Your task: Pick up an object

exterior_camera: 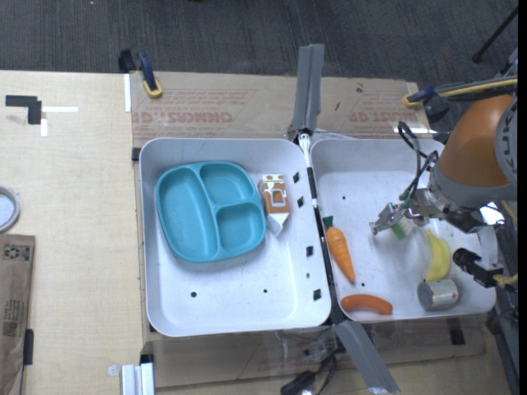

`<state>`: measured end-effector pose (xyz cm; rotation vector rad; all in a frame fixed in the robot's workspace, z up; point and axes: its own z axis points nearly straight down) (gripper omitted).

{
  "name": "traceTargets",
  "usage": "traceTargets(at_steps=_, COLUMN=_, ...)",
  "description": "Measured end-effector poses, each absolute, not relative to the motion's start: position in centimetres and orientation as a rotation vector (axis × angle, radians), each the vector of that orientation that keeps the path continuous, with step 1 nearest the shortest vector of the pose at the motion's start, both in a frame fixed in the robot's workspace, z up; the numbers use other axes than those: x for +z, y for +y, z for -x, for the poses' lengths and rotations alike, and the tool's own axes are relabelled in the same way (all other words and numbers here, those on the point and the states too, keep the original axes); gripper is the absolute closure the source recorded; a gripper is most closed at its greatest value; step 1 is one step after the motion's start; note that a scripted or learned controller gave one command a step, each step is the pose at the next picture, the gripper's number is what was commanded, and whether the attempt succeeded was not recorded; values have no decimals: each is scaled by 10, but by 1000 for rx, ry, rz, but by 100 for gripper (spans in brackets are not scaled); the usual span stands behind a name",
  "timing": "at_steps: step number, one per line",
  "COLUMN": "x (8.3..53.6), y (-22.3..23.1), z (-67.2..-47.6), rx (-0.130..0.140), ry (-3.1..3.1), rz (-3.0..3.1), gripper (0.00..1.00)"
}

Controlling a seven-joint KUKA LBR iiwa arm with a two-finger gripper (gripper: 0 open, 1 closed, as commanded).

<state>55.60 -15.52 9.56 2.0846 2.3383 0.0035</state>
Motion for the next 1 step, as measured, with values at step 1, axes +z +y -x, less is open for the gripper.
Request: traceTargets(at_steps=1, x=114, y=-157, z=-562, rx=18, ry=2323, rz=-2075, gripper=100)
